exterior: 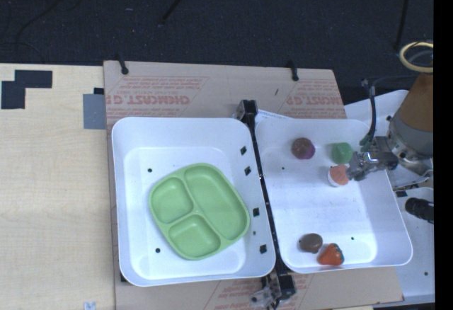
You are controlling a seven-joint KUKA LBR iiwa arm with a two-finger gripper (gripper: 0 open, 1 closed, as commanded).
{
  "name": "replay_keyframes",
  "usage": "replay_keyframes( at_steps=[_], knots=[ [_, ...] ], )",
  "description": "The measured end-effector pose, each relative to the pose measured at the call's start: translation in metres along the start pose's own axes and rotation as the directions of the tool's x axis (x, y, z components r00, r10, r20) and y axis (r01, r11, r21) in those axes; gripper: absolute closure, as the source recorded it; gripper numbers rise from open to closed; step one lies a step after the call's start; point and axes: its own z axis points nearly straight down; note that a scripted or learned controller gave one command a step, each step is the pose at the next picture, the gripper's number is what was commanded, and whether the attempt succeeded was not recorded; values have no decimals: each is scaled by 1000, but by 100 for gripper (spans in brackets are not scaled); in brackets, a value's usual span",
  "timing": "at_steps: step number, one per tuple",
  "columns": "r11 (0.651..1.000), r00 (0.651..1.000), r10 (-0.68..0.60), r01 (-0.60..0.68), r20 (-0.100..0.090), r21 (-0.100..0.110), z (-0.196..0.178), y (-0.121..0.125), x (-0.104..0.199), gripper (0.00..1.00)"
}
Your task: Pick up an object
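The right bin [368, 227] holds several small objects: a dark purple round one [303, 148], a green one [342, 153], a salmon-pink one [339, 175], a brown one [310, 243] and a red-orange one [330, 255]. The gripper [357, 167] reaches in from the right, low over the bin's right side. Its tip sits right next to the pink object and just below the green one. Whether anything is between its fingers is unclear.
The left bin [134, 153] contains a green divided plate [199, 211]. A black divider [256, 188] with clips separates the two bins. Cardboard [212, 93] lies under both bins. The arm's grey body and orange band [417, 100] stand at the right edge.
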Motion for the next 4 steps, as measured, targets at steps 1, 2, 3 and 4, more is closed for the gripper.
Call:
replay_keyframes(
  at_steps=[1,2,3,4],
  knots=[
    [1000,1000,-1,1,0,-1,-51,-2,9,100],
    [1000,1000,-4,4,-3,5,-46,9,69,100],
    [1000,1000,-3,3,-1,3,-48,35,117,100],
    [1000,1000,-2,2,-2,4,-48,47,160,100]
  ],
)
